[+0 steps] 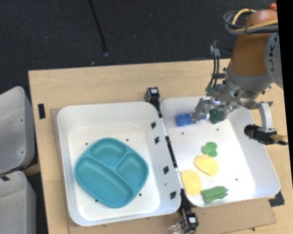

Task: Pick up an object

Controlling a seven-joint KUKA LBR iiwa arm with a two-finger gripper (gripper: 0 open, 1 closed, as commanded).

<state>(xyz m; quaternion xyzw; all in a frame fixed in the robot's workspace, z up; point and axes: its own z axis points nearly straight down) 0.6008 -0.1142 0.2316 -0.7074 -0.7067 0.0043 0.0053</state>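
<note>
In the right bin (253, 173) lie a small blue block (183, 119) at the far left corner, a little green piece (209, 148) near the middle, two yellow pieces (206, 165) (191, 182) below it, and a green pepper-like piece (214, 194) by the front wall. My gripper (210, 113) hangs over the far part of this bin, just right of the blue block. A dark teal thing sits at the fingertips, but I cannot make out whether it is held.
The left bin (73, 207) holds a teal divided plate (111, 171). A black divider with clips (165, 148) runs between the bins. A black fitting (257, 133) sits at the right bin's right wall. Grey panels (4, 126) stand at the far left.
</note>
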